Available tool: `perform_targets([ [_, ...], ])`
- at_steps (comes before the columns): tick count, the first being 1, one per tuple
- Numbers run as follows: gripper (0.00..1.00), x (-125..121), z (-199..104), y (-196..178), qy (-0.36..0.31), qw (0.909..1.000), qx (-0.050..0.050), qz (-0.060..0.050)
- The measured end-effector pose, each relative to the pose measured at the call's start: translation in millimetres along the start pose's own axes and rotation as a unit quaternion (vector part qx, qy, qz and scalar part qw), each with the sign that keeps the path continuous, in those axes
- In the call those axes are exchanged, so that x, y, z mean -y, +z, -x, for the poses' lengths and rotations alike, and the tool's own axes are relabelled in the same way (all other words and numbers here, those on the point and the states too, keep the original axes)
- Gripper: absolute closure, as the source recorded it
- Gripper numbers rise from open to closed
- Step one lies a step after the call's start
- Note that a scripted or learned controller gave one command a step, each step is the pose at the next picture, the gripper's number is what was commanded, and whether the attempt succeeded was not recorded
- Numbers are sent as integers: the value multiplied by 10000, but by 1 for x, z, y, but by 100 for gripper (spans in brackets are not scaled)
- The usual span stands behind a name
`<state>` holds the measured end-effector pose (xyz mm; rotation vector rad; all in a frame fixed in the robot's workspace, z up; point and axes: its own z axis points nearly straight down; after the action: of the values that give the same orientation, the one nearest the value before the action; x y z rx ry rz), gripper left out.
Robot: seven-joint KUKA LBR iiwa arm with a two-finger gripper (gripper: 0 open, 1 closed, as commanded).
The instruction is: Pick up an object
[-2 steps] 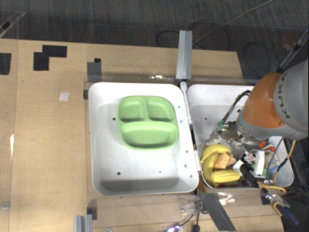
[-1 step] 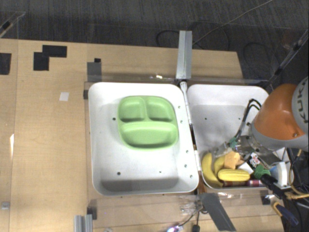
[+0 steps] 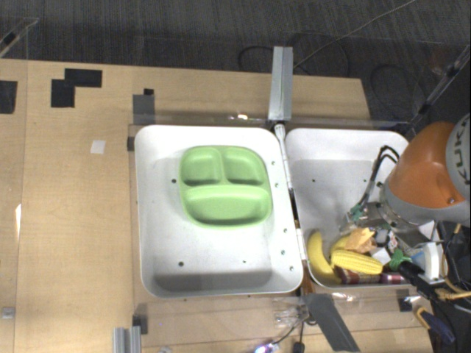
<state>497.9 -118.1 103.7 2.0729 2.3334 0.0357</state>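
The right bin (image 3: 331, 160) holds a pile of toy food in its near right corner: a yellow banana (image 3: 317, 254), a yellow corn cob (image 3: 356, 262), a tan piece (image 3: 359, 239) and a green piece (image 3: 398, 259). My gripper (image 3: 377, 230) is down in that pile, under the orange wrist band (image 3: 423, 176), just above the tan piece and the corn. The wrist and the clutter mask its tips.
A green divided plate (image 3: 224, 184) lies in the left bin (image 3: 158, 256). A metal post (image 3: 280, 83) stands behind the wall between the bins. Cables (image 3: 383, 160) run down beside the wrist. The wooden bench (image 3: 66, 219) stretches to the left.
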Motion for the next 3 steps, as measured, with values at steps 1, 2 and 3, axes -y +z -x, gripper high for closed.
perform_targets([
  [1,100,7,-8,-21,-1662,9860,-12,-111],
  [2,100,-44,4,14,381,9992,14,-84],
  [3,100,-60,-40,-80,-537,9985,-5,-122],
])
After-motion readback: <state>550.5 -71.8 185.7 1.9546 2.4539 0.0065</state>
